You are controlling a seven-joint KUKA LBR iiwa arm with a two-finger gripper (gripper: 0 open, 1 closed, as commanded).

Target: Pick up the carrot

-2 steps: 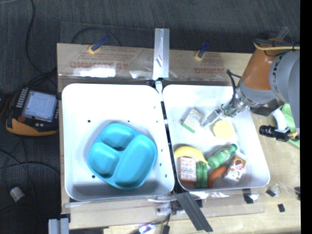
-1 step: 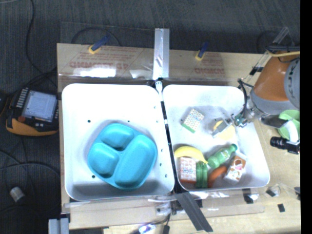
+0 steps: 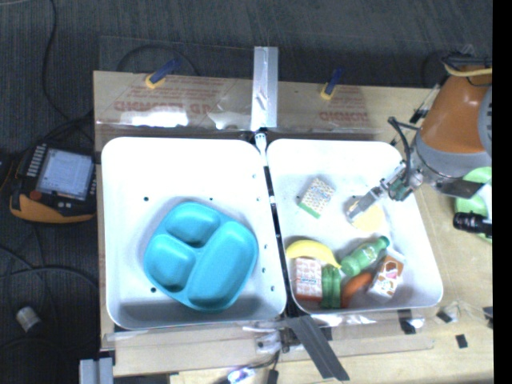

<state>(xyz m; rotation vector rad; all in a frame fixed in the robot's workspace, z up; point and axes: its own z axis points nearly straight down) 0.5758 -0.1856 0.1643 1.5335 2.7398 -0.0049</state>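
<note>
Gripper (image 3: 362,205) hangs over the right shallow white plastic bin (image 3: 416,229), holding nothing; how far its fingers stand apart I cannot tell. To take the small orange carrot (image 3: 357,285), which lies below it, wedged between the green plastic bottle (image 3: 364,255) and the red-and-white carton (image 3: 386,278), it should, I judge, descend with fingers astride the carrot's narrow width to avoid snagging neighbours. Counted: two bins, one carrot, one bottle, one yellow banana (image 3: 310,252), one blue divided plastic tray (image 3: 200,254) far to its left.

I see robot lab: wooden bench (image 3: 120,94) w/ two white bins (image 3: 128,214), clamps (image 3: 162,74), teach pendant (image 3: 56,181) on dark carpet (image 3: 48,54), cables (image 3: 32,6) on floor, toy groceries.
</note>
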